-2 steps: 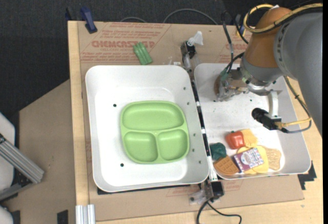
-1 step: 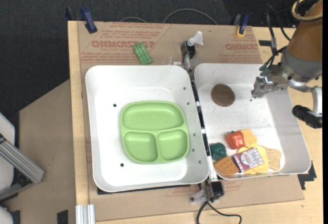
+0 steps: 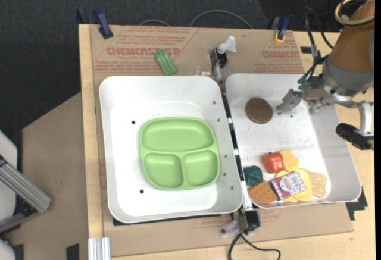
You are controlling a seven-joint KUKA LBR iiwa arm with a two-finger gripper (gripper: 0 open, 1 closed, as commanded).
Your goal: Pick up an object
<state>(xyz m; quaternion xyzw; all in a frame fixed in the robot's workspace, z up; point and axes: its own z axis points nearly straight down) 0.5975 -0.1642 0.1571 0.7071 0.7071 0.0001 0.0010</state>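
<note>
In the right bin (image 3: 333, 152), a round brown cookie (image 3: 259, 110) lies alone near the back left. A heap of toy food sits at the front: a red piece (image 3: 274, 162), a dark green piece (image 3: 253, 174), an orange cracker (image 3: 262, 192), a purple and white packet (image 3: 290, 183) and a tan waffle (image 3: 319, 184). My gripper (image 3: 302, 102) hangs over the back of this bin, just right of the cookie and apart from it. Its fingers stand open with only white bin floor between them.
The left bin (image 3: 119, 134) holds a green divided plate (image 3: 178, 153). A green clip (image 3: 166, 62) lies on the cardboard behind it. A small white fitting (image 3: 225, 49) stands between the bins at the back. The arm's orange band (image 3: 356, 35) is at the right.
</note>
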